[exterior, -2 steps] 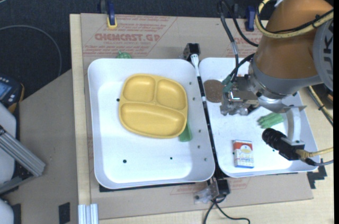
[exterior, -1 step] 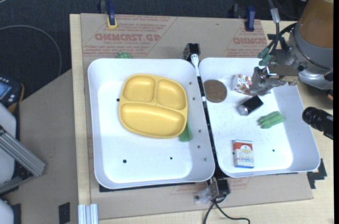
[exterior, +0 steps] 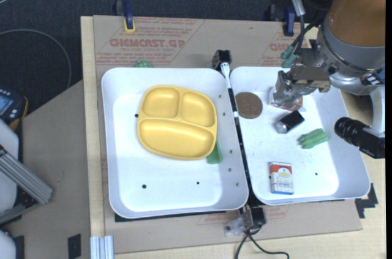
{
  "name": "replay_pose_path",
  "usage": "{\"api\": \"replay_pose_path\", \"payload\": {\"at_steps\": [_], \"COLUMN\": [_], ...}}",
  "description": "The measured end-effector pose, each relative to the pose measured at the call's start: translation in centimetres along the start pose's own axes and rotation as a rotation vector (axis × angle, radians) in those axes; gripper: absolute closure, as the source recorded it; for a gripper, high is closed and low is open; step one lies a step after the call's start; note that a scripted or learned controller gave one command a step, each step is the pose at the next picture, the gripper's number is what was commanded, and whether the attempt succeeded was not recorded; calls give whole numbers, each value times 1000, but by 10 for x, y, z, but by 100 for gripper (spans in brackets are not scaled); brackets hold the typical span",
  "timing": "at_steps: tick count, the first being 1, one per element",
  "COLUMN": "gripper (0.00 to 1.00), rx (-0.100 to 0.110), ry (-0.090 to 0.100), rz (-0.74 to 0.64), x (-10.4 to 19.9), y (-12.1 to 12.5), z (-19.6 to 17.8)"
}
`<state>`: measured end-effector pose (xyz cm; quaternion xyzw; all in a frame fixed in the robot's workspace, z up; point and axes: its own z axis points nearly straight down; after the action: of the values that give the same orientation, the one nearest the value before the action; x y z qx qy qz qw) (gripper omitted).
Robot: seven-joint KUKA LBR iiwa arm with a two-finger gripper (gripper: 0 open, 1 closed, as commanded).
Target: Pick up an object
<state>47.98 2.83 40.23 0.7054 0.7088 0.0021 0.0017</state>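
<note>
My gripper (exterior: 285, 98) hangs over the back part of the right bin (exterior: 343, 181), reaching in from the right. Just below it in the image lies a small black and silver object (exterior: 289, 122). A brown round disc (exterior: 248, 105) lies to the gripper's left, near the bin's left wall. A green object (exterior: 312, 138) lies to the lower right of the black one. A small printed box (exterior: 281, 177) rests toward the bin's front. I see nothing held in the gripper.
The left bin (exterior: 122, 178) holds a yellow divided plate (exterior: 177, 122), with a green piece (exterior: 214, 155) poking out at its lower right edge. A black rod (exterior: 233, 106) runs along the seam between the bins.
</note>
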Motion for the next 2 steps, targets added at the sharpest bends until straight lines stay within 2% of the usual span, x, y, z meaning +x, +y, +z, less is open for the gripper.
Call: {"api": "replay_pose_path", "payload": {"at_steps": [1,2], "gripper": [100,100], "rx": [2,1], "ry": [0,-1], "rz": [1,8], "x": [29,4], "y": [0,0], "z": [-1,-7]}}
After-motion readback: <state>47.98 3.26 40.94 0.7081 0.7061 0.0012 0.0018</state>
